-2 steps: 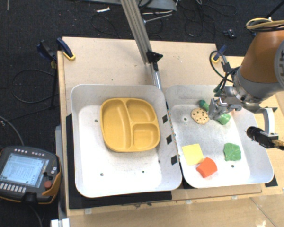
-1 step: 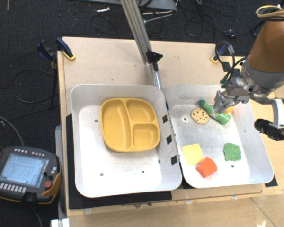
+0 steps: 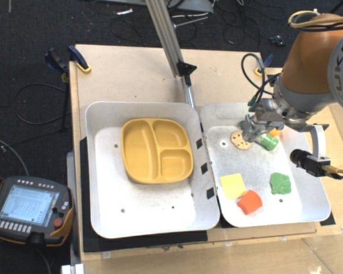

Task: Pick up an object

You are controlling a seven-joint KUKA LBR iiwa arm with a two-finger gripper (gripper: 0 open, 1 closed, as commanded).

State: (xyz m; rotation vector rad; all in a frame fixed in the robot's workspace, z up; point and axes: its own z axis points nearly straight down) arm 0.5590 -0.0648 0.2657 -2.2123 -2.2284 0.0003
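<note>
In the right bin [image 3: 308,210] lie a tan cracker-like cookie [image 3: 239,141], a green cylinder [image 3: 268,142], a yellow square [image 3: 232,185], an orange-red block [image 3: 250,202] and a green leafy piece [image 3: 280,183]. My gripper [image 3: 254,131] hangs low over the bin's back part, between the cookie and the green cylinder, close to both. Its fingertips are hard to make out from this angle, and no object is visibly lifted.
The left bin [image 3: 103,210] holds a yellow divided plate [image 3: 157,150]. A slanted metal pole [image 3: 167,30] runs down to the seam between the bins. A teach pendant [image 3: 28,207] lies at the lower left, off the bench. Cables trail along the back.
</note>
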